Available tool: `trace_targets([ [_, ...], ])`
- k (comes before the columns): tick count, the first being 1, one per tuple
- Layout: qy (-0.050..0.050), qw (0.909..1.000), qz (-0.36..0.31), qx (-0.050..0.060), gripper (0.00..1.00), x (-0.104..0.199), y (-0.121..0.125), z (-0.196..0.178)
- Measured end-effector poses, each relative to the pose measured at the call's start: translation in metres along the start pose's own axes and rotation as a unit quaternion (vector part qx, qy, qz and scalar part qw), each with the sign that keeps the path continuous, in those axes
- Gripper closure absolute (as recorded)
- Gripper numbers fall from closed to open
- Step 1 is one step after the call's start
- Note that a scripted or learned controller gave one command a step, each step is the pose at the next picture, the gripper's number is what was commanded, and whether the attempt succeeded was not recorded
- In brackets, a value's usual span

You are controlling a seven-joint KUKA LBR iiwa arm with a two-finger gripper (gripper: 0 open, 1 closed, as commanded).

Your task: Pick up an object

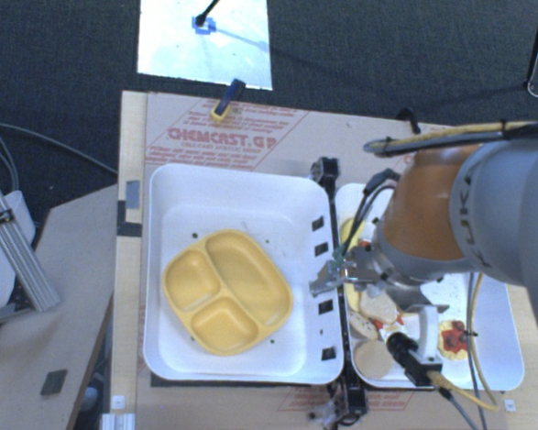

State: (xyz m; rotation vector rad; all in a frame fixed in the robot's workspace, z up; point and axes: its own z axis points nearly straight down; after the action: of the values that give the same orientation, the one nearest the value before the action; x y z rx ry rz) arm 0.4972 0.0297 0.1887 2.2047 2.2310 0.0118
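Note:
A yellow three-compartment tray (225,291) lies in the left white bin (243,189). In the right white bin (503,354) I see several small items: a pale beige round piece (378,309), a tan disc (373,360) near the front wall, and a red and yellow item (454,340). The grey arm with its orange band (426,207) reaches over the right bin. My gripper (393,305) hangs low over the beige pieces at that bin's left side, and the wrist hides much of it.
A black divider with clips (332,260) runs between the two bins. Cables (467,398) trail from the wrist over the right bin's front edge. A blue and yellow tool (226,100) lies on the board behind the bins.

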Motion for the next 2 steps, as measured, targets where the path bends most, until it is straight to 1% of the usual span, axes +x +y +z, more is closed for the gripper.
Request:
trace_targets([
  [1,-0.001,1.0000,0.002,0.002,0.00,0.016,0.040,0.005],
  [2,-0.001,1.0000,0.007,0.006,0.00,-0.020,-0.013,0.005],
])
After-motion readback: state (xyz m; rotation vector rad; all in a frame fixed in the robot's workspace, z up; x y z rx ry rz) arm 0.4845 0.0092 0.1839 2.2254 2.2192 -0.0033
